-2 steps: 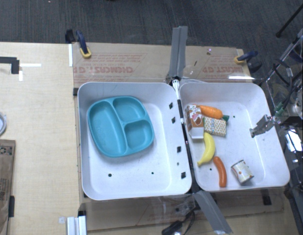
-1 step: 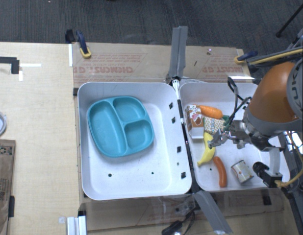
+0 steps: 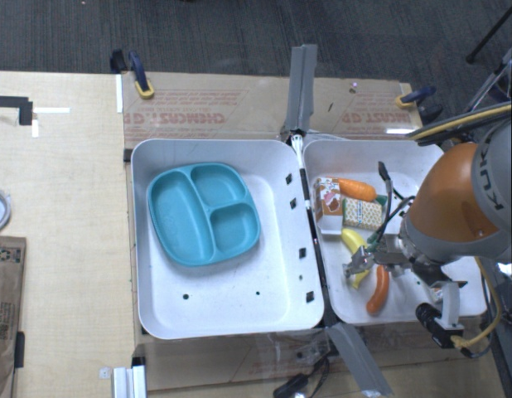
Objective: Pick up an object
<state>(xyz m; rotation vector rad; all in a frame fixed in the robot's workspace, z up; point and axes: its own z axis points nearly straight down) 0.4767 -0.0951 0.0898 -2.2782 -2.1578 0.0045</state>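
On the bench [image 3: 57, 305]: two bins side by side. In the left bin [image 3: 156, 305], a divided plate [image 3: 205, 214], toward its left. In the right bin [image 3: 339, 297], carrot [image 3: 357, 189] at back, two packets [image 3: 327, 199] beside it, banana [image 3: 352, 240] below, sausage [image 3: 377, 290] in front. Hand [image 3: 359, 265] over banana and sausage.

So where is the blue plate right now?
The blue plate lies in the left white bin in the camera view, toward its upper left. The toy food sits in the other bin.
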